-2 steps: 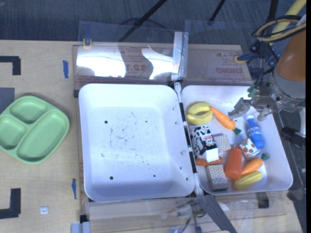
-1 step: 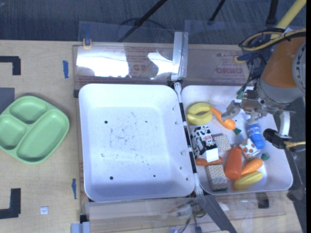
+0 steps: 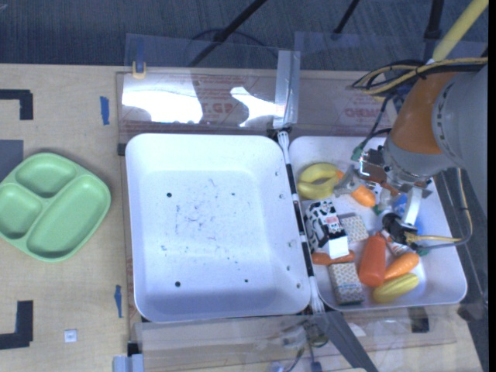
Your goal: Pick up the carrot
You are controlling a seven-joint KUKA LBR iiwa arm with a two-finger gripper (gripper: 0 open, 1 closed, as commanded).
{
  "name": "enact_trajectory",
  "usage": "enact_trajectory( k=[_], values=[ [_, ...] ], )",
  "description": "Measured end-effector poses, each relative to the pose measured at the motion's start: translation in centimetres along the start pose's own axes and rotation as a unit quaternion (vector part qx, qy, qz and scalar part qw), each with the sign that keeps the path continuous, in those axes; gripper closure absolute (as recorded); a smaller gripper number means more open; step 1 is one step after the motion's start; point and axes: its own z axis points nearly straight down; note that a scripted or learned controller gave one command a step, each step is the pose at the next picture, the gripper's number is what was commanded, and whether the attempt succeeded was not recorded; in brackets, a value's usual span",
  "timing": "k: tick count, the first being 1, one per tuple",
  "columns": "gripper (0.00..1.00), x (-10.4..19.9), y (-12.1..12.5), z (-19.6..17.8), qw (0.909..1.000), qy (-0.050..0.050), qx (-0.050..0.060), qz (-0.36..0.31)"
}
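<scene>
The orange tapered carrot point(image 3: 401, 266) lies near the front of the right bin point(image 3: 449, 231), between a redder orange elongated vegetable point(image 3: 372, 260) and a yellow fruit point(image 3: 396, 287). My gripper point(image 3: 393, 208) hangs low over the middle of that bin, below the orange wrist band, a little behind the carrot. A small orange piece point(image 3: 363, 197) lies just to the gripper's left. The wrist and its cables hide what sits directly under the gripper.
The right bin also holds a yellow curved fruit point(image 3: 318, 178), a black-and-white carton point(image 3: 323, 219) and a brown box point(image 3: 347, 280). The large left bin point(image 3: 155, 161) adjoins it. A green divided plate point(image 3: 51, 205) rests on the bench at far left.
</scene>
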Motion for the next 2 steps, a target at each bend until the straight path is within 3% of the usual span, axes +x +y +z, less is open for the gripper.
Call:
enact_trajectory(
  k=[1,2],
  values=[
    [0.00,-0.1,6.7,-10.7,0.9909,-0.002,0.004,0.135],
    [0.00,-0.2,-0.6,1.5,0.9925,-0.001,0.003,0.122]
  ],
)
